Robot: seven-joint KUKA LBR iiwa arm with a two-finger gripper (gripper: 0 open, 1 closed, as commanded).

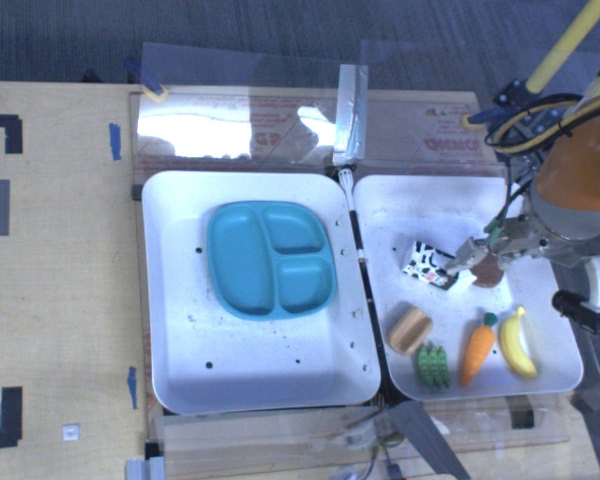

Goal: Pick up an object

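Objects: you are looking at five candidates lying in the right bin point(380, 200): a black-and-white patterned item point(427, 265), a tan bread-like piece point(409, 329), a green toy point(433, 364), a carrot point(477, 351) and a banana point(519, 342).
Left bin point(170, 298): it is carrying a blue divided plate point(271, 258), which is sitting near its middle.
Gripper point(480, 260): it is hanging low over the right bin, just beside the patterned item, on that item's right.
Fingers: you cannot tell how far apart they are standing; nothing is showing between them.
Progress: no object is looking lifted; all five are resting on the bin floor.
Remaining: you are, in my judgement, waiting on the closing, the grip and the lift.
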